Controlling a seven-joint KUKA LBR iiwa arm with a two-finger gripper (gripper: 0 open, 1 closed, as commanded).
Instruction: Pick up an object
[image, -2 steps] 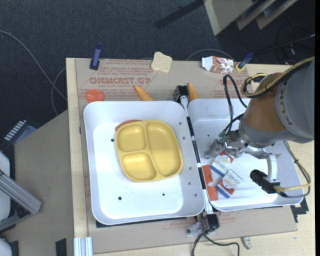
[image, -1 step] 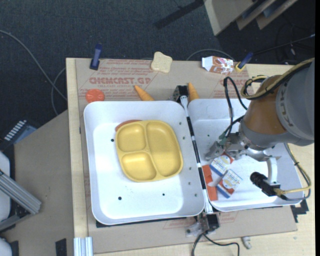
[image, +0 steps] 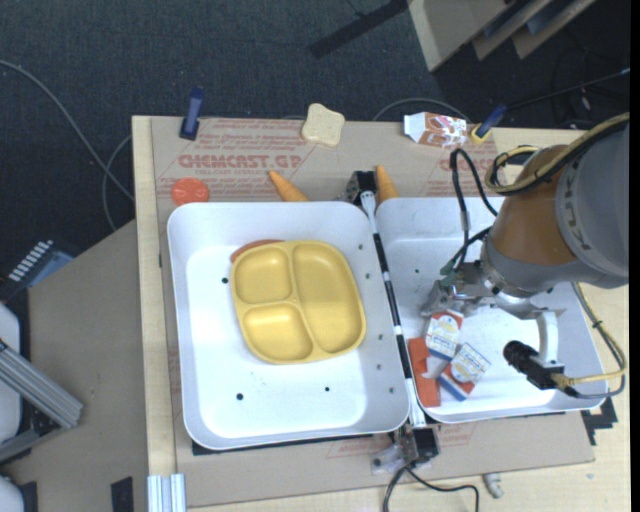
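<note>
The right bin (image: 420, 225) holds a small white and orange carton (image: 443, 335), and next to it a second carton with blue on it (image: 466, 366). A flat red piece (image: 423, 374) lies against that bin's left wall. My gripper (image: 452, 296) hangs low over the right bin, just above and behind the first carton. Nothing shows between its fingers. A yellow divided plate (image: 297, 299) sits in the left bin (image: 200, 330), with a reddish thing (image: 248, 248) peeking from under its far edge.
Behind the bins, a toy bread slice (image: 322, 123), a blue clip (image: 191, 112), an orange cap (image: 186, 190), a toy carrot (image: 287, 187) and a small carton (image: 436, 127) lie on the cardboard. The arm covers the right bin's right side.
</note>
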